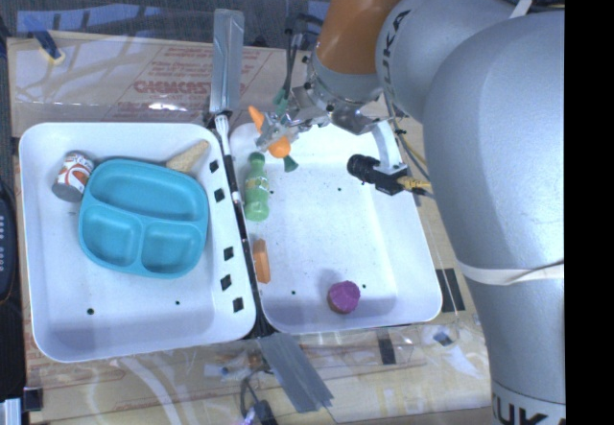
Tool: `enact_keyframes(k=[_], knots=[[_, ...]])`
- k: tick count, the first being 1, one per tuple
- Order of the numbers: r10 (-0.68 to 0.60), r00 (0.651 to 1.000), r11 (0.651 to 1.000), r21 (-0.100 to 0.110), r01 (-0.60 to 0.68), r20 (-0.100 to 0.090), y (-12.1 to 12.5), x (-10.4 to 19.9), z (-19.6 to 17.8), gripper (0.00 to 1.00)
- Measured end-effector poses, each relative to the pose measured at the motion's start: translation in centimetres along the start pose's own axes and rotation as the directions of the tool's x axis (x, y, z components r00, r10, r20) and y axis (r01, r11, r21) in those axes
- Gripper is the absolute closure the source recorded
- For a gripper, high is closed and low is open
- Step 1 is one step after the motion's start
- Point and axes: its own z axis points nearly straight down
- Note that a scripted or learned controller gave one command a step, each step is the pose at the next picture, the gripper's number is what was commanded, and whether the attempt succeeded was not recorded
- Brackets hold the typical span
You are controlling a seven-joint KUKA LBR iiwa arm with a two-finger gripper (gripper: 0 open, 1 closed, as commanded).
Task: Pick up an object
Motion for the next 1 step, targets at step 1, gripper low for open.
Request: enact_keyframes(k=[1], knots=[[-0.337, 0.942, 0.942, 0.009, 0.337, -0.006, 0.16, 1.38, 0.48, 1.0]])
